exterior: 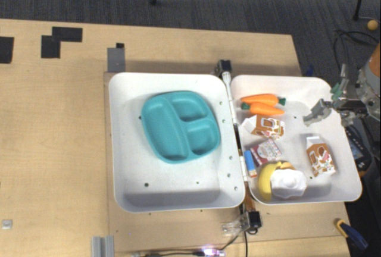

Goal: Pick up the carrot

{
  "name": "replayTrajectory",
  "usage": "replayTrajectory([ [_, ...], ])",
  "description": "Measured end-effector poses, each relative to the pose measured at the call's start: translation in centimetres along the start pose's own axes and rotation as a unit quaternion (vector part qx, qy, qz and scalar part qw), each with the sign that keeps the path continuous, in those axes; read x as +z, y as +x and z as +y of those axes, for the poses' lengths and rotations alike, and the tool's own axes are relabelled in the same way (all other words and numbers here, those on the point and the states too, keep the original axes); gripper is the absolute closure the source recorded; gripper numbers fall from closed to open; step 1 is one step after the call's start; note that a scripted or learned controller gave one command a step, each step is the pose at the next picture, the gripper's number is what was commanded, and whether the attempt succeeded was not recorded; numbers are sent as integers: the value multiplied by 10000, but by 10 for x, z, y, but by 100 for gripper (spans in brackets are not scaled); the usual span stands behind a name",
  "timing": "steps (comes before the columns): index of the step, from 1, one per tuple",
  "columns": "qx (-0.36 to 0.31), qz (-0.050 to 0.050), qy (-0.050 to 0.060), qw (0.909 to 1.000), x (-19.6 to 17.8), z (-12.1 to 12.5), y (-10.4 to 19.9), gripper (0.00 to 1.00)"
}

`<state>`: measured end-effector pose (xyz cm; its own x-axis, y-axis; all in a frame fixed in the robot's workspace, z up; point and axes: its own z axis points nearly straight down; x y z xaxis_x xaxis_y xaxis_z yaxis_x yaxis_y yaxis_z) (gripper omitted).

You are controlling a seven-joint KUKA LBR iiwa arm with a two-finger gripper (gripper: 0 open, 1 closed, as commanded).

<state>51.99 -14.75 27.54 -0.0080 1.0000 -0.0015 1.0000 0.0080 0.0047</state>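
Two orange carrots (pixel 262 104) with a green tip lie side by side at the back left of the right bin (pixel 297 86). My gripper (pixel 315 113) hangs over the right side of that bin, to the right of the carrots and well apart from them. Its grey fingers point left and downward, with nothing between them that I can make out.
A teal divided plate (pixel 178 125) lies in the left bin (pixel 125 149). The right bin also holds snack packets (pixel 268 127) (pixel 320 157), a blue item (pixel 250 162), a yellow object (pixel 268 178) and a white crumpled thing (pixel 290 183) at the front.
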Motion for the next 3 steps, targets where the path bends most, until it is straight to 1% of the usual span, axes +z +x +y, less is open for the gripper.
replayTrajectory([
  [1, -308, 24, 64, 9995, 128, 84, 35, 0],
  [2, 536, 2, -49, 9986, 179, 144, 51, 0],
  [3, 491, -16, 54, 9988, 172, 140, 51, 100],
])
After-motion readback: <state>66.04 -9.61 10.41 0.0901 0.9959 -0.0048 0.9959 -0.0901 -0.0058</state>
